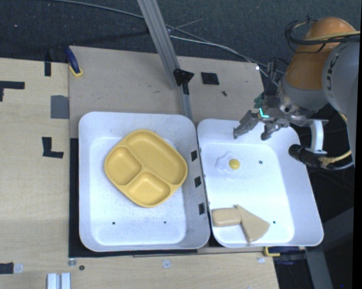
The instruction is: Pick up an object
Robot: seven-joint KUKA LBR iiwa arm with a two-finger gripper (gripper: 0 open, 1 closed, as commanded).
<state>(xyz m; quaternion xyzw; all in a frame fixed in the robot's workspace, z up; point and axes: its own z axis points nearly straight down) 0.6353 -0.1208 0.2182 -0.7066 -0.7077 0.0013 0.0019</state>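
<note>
Nearest to us, at the front edge of the right bin, lie two tan pieces touching one another: a rounded block and a wedge whose point aims back toward the middle of the bin. Farther back in that bin we see one fried-egg toy, white with a yellow centre, lying flat and alone.

Above the bin's far rim hangs the gripper, reaching in from the right on the grey arm with its orange band. We see its two dark fingers spread apart with nothing between them.

From the gripper, the egg lies closest, a little forward and to the left as we look. We judge it the likeliest target; being round, it has no long axis to line up with. The tan pair lies well apart from the gripper, at the opposite end of the bin.

Over in the left bin sits one yellow divided plate with three compartments, turned at an angle.

We count two bins, one plate, one egg, two tan pieces, one arm.
</note>
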